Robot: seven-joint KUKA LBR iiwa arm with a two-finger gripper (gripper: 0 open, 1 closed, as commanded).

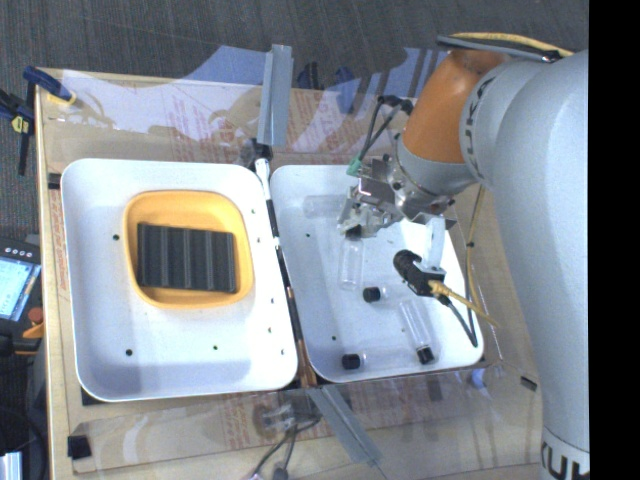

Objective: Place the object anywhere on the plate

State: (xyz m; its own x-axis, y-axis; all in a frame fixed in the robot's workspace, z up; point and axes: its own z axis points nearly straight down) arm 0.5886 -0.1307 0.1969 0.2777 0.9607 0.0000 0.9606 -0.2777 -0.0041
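A yellow plate with a dark ribbed centre lies in the left white bin. The right bin holds several clear tubes with black caps. One tube lies upright in the view near the bin's middle. Another tube lies near the front right corner. My gripper hangs low over the back half of the right bin, just above the top end of the middle tube. I see nothing clearly held in it.
A loose black cap and another lie on the right bin's floor. A faint clear piece rests left of the gripper. A black fitting with a yellow cable hangs from the arm over the bin's right side.
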